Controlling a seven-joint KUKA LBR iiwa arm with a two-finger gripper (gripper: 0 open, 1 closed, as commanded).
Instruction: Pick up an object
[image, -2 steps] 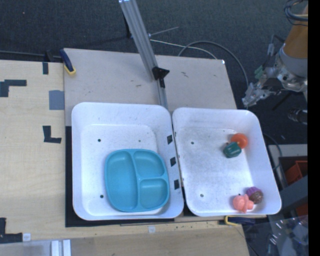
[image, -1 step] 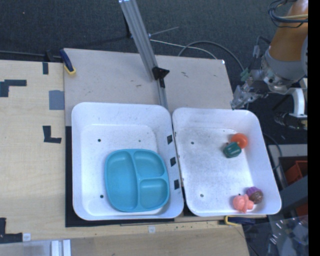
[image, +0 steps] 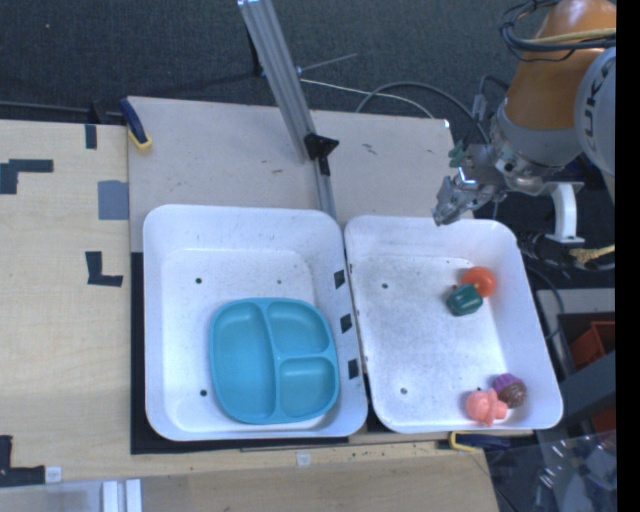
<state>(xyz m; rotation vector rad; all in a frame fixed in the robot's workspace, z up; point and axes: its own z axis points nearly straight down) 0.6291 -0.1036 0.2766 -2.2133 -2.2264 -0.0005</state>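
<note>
Right shallow white bin (image: 420, 400): wide bare floor in middle and left. Small orange ball (image: 481, 279) touching dark green block (image: 463, 299) near right wall, upper part. Pink lumpy toy (image: 484, 406) beside purple-brown round piece (image: 509, 389) in near right corner, close to rim. Left white bin (image: 170, 300) holds light blue three-compartment plastic tray (image: 272, 358), lower centre. Grey arm with orange band enters from upper right; gripper (image: 447, 207) hangs over right bin's far rim, pointing down-left, well apart from objects. Jaw spread: cannot tell.
</note>
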